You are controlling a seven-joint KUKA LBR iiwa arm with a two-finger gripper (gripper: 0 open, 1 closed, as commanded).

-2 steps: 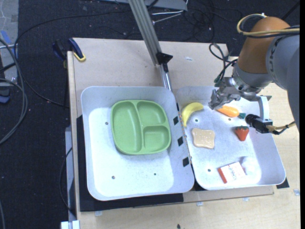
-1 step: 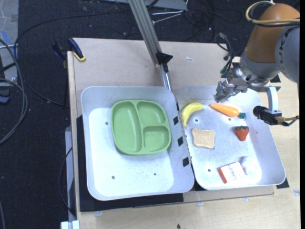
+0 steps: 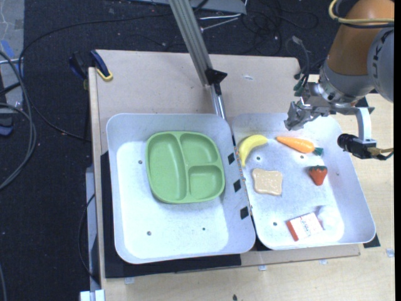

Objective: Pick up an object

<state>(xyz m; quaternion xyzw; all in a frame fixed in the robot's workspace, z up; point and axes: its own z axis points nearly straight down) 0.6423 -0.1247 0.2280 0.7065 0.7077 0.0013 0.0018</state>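
Nothing is picked yet: the claw hangs at eleven o'clock from the carrot; its state I cannot tell.

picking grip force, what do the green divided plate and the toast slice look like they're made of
The green three-compartment plate looks like moulded plastic: one even colour, smooth rounded rims, a soft sheen. The tan toast slice looks like a toy, probably plastic or foam: flat, uniform colour with a darker crust edge, though its texture is too small to tell.
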